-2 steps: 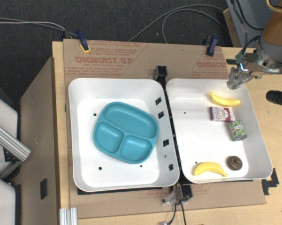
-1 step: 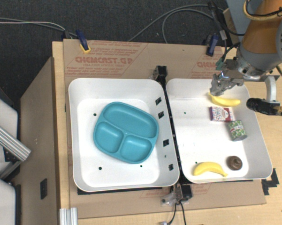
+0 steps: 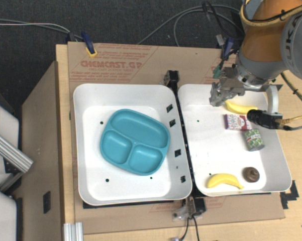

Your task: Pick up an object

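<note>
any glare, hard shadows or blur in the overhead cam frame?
Camera view: lighting is even and soft; the right bin is bright but its items stay readable, with faint shadows under the near banana and the blue tray. Focus is mild overall; the end effector looks dark and slightly soft.

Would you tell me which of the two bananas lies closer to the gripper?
The banana at the back of the right bin, right beside the gripper; the other banana lies at the bin's front edge.

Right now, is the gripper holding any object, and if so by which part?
Cannot be told. The gripper sits low beside one end of a banana in the right bin, with no object visibly between its fingers.
</note>
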